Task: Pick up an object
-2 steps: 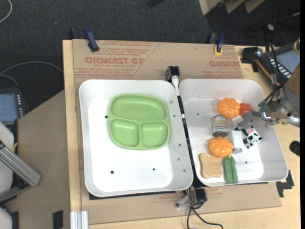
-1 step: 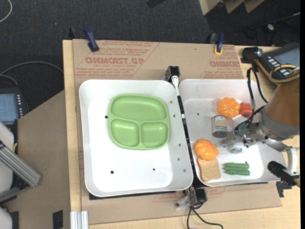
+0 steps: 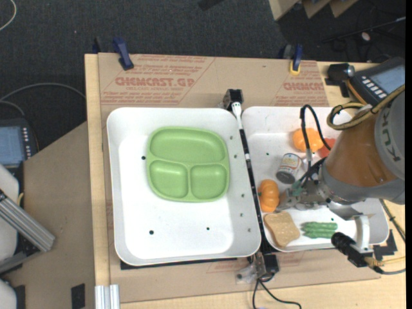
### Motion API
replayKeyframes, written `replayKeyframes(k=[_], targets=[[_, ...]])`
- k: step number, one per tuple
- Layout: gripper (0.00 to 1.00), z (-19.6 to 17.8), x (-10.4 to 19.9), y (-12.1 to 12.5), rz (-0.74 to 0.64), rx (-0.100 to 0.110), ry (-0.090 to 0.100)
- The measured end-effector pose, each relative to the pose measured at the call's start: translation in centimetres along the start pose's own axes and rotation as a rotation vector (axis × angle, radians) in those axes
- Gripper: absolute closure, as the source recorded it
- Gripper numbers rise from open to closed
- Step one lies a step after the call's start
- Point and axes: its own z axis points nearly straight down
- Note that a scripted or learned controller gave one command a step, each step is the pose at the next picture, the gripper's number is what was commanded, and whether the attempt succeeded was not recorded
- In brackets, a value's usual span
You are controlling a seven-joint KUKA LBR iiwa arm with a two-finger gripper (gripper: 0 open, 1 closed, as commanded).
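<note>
The left white bin (image 3: 129,192) fills the middle of the frame and holds one thing: a green divided plate (image 3: 188,164), lying flat in its upper half with one long compartment above and two smaller ones below. The lower half of that bin is bare white floor, so there is wide open room there and along its left wall.

The right white bin (image 3: 270,124) is crowded. An orange fruit (image 3: 268,194) lies against its left wall, just above a slice of bread (image 3: 282,229) in the lower left corner. A green bean-like piece (image 3: 318,228) lies just right of the bread. A small tin can (image 3: 289,168) sits tilted near the centre, and an orange object (image 3: 306,140) lies above it, partly hidden by a black cable (image 3: 306,124).

The arm (image 3: 364,156) comes in from the right of the frame and covers the bin's right half. Its claw (image 3: 302,192) is low in the bin between the can and the fruit; whether it is open or closed cannot be told. The brown surface (image 3: 161,76) shows around both bins, with two clamps at its top edge.
</note>
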Motion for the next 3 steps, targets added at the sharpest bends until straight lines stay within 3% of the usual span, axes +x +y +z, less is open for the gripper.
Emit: replayKeyframes(k=[1,2,3], targets=[[0.0,0.2,-2.4,8.2,-0.004,-0.001,0.006],[1.0,-0.8,-2.3,7.8,-0.002,0.004,0.008],[1.0,-0.1,0.8,4.1,-0.001,0.011,0.011]])
